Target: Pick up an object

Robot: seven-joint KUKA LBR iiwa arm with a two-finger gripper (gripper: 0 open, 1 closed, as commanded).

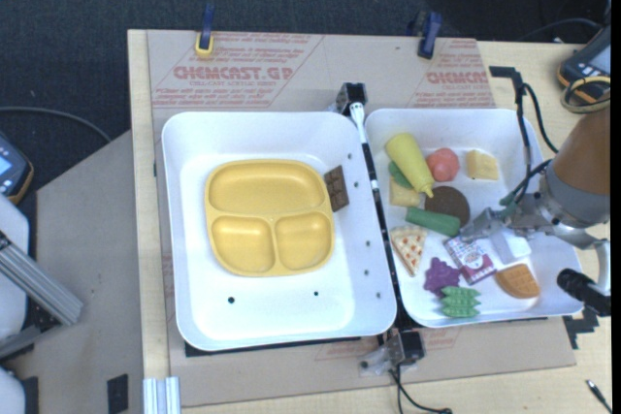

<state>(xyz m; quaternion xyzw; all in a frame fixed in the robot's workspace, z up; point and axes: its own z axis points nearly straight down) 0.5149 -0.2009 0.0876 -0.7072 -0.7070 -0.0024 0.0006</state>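
Two-finger gripper (482,228) low over right white bin (505,118); cannot tell how it is set. Nearest candidate: small purple-and-white printed packet (470,258), just beside tip at 7 o'clock, long axis running 10-to-4. Green pickle-shaped toy (433,220) lies at 9 o'clock.

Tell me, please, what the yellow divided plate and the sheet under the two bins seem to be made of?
The yellow plate looks like moulded plastic: one even colour, rounded compartment walls and a soft sheen. The sheet under the bins looks like an acrylic or similar panel with its brown paper masking on, judging by the matt tan face and repeated red print; what lies under the paper cannot be seen.
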